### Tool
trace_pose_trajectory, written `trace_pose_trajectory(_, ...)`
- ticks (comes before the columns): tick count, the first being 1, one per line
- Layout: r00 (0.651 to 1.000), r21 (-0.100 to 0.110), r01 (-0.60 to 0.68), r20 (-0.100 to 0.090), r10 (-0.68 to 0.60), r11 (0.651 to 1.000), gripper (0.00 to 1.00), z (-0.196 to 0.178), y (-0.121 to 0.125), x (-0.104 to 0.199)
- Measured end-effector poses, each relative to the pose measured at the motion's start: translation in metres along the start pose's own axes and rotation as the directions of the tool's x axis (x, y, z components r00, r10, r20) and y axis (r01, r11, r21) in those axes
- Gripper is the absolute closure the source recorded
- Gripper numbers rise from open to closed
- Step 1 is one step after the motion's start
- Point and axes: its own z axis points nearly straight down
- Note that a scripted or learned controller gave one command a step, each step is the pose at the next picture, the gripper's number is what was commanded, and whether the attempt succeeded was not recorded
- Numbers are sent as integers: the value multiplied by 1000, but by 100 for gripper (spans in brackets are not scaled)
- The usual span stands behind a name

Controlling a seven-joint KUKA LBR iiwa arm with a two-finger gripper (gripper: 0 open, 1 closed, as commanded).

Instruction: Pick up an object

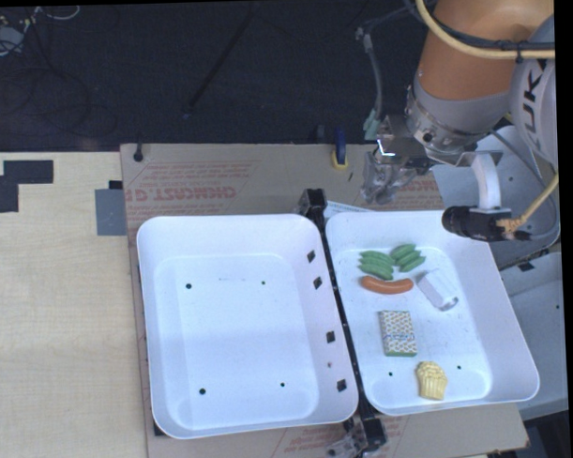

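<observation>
The grey arm with its orange band reaches in from the right, and its two-finger gripper (386, 180) hangs above the far rim of the right-hand shallow white bin (516, 361), over the brown cardboard sheet (219, 183) that lies under both bins. The gripper is small and blurred here, so I cannot tell whether it is apart or together, and nothing is seen between it. Every candidate for the pick lies in the right bin, nearer the camera than the gripper: a pair of green leaf-shaped pieces (391, 260) at the far end, an orange-red sausage-shaped toy (387, 286) just beside them on the near side, a pale translucent cylinder (437, 289) just right of the sausage, a small rectangular speckled green-and-white packet (397, 332) further toward the camera, and a yellow knobbly corn-like piece (431, 380) near the bin's near edge. The left-hand white bin (161, 275) sits alongside, touching the right one along a black hinge strip. The closest targets are the green pieces and the sausage, almost straight toward the camera from the gripper. The sausage's long axis runs left to right across the bin, so a grip would likely close across its short width, from far side to near side. The descent probably needs a short advance over the rim first.
</observation>
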Motion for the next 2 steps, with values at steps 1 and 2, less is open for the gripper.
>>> trace_pose_trajectory(1, 1000, 0, 1, 0, -1, 1000, 100, 83, 31, 36)
trace_pose_trajectory(2, 1000, 5, -3, 0, 3, 1000, 100, 111, -17, -79)
